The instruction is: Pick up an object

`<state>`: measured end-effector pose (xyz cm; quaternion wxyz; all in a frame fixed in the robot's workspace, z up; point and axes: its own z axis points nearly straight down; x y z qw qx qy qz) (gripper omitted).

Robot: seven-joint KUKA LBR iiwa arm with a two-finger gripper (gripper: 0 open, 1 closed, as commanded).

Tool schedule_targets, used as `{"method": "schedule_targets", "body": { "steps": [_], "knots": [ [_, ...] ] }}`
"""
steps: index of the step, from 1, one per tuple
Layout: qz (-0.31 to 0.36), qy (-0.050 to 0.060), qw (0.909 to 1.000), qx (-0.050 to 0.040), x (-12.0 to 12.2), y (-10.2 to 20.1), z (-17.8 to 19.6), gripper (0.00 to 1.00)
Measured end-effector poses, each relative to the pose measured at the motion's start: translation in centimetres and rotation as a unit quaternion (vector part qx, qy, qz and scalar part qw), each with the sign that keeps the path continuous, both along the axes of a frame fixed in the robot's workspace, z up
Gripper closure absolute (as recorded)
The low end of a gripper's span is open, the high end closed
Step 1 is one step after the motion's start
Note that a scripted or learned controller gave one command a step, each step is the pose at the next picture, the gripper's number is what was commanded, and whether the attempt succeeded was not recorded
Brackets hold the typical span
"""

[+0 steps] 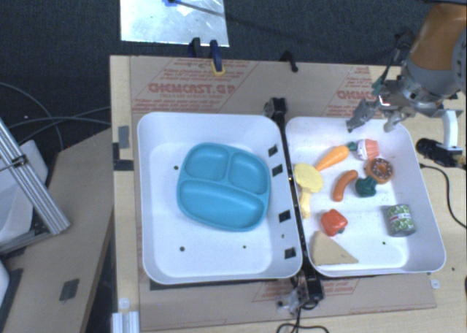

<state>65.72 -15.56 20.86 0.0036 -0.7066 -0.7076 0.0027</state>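
Observation:
My gripper [377, 117] hangs open over the far edge of the right bin [427, 247], its two fingers spread with nothing between them. Just below it lie an orange carrot [333, 156] and a pink-and-white toy [367, 148]. Further down are a donut-like round piece [379, 169], an orange sausage [344, 184], a dark green piece [365, 187], a yellow piece [308, 180], a red pepper [333, 221], a green can [400, 220] and a tan wedge [332, 251].
The left bin [157, 251] holds a blue divided plate [223, 185]. A black divider with clips [287, 178] runs between the bins. A metal sheet [173, 3] lies beyond the bench, and an aluminium frame [25, 178] stands at the left.

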Motion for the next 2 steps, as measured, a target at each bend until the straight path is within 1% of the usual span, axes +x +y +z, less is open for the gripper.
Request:
{"method": "schedule_targets", "body": {
  "steps": [1, 2],
  "knots": [
    [0.001, -0.006, 1.0000, -0.0009, 0.3, 0.0, 0.7, 0.00],
    [0.000, -0.005, 1.0000, -0.0009, 0.0, -0.3, -3.5, 0.00]
  ]
}}
